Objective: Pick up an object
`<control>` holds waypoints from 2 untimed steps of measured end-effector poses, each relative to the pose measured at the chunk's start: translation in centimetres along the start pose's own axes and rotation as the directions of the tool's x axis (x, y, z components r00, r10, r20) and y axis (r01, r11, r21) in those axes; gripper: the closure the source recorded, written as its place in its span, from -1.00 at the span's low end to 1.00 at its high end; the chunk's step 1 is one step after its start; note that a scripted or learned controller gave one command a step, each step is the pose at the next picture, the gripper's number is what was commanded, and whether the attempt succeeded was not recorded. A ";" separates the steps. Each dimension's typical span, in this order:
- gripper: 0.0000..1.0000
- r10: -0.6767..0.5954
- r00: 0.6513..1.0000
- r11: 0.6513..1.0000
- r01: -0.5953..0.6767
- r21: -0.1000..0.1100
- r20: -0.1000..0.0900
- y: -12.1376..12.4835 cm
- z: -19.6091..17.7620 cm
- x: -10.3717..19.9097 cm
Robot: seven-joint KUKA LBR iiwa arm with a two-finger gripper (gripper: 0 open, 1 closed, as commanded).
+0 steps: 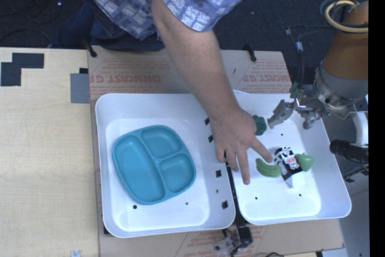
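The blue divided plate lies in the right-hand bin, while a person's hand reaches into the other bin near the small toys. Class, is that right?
Not quite. The camera view shows the blue divided plate in the left-hand bin; the person's hand reaches into the right-hand bin, near the small toys.

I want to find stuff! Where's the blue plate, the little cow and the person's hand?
blue plate (154,164): camera view, middle of the divided tray.
little cow (289,161): camera view, its black-and-white body.
person's hand (236,138): camera view, back of the hand.
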State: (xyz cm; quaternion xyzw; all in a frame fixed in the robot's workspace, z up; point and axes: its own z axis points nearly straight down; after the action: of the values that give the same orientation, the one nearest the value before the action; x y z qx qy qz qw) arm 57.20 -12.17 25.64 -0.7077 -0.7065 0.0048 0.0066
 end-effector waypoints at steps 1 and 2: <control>-1.00 -0.002 1.000 1.000 0.002 -0.012 0.002 0.2 -0.7 0.0; -1.00 -0.001 1.000 1.000 0.001 -0.008 0.001 0.0 5.6 -0.4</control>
State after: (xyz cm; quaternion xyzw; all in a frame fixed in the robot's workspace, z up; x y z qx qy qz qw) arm 57.09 -12.51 20.04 -0.7073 -0.7069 0.0022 0.0033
